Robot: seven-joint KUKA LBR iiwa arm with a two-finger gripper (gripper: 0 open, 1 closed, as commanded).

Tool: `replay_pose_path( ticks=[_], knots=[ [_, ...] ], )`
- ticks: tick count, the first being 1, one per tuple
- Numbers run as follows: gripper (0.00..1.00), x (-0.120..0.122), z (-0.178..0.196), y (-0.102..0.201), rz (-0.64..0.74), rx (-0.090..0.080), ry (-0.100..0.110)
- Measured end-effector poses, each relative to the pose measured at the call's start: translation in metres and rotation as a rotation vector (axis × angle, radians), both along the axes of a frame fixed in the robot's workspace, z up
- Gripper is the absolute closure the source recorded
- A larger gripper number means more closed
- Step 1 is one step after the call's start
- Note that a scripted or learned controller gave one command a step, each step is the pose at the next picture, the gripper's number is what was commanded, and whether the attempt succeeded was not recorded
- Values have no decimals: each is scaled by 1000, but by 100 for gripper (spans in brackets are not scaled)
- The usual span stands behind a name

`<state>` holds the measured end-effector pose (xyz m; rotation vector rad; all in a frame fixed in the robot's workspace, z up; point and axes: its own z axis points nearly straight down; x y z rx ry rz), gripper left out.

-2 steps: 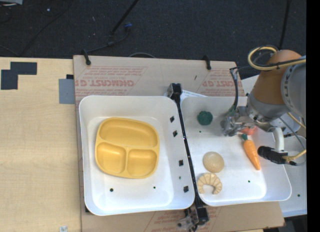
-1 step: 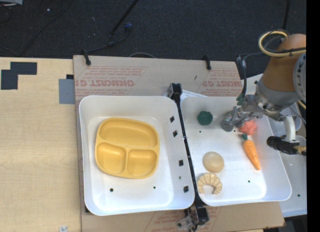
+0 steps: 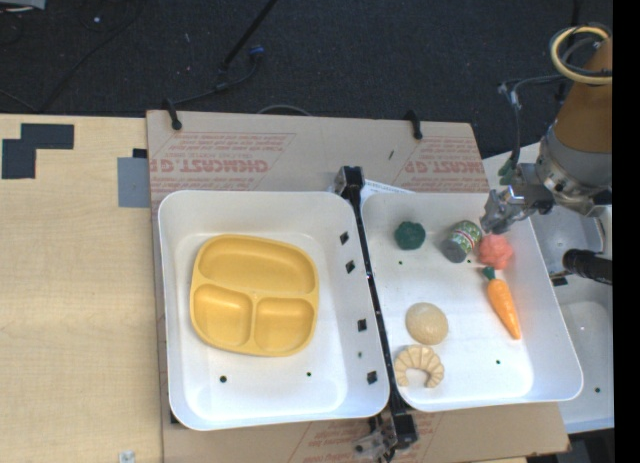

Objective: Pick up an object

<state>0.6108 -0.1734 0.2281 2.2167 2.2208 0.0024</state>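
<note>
The right bin [image 3: 530, 376] holds several small items. A dark green lump [image 3: 409, 235] lies at its back. Beside it, a small can with a green label [image 3: 462, 240] lies on its side. A pink-red piece [image 3: 495, 250] sits right of the can, with an orange carrot [image 3: 503, 307] in front of it. A cream round bun [image 3: 427, 322] and a croissant [image 3: 419, 365] lie toward the front. My gripper [image 3: 499, 213] hangs at the bin's back right, just above the can and the pink-red piece, with nothing seen in its grasp.
The left bin [image 3: 180, 251] holds a yellow divided plate [image 3: 255, 293]. A black divider [image 3: 362, 281] runs between the bins. The grey arm with its orange band [image 3: 580, 131] comes in from the right above the bin's rim. Cardboard [image 3: 230, 156] lies under the bins.
</note>
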Motion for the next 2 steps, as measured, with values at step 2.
replay_pose_path(
  ticks=[2],
  knots=[
    [100,-9,5,49,3,4,7]
  ],
)
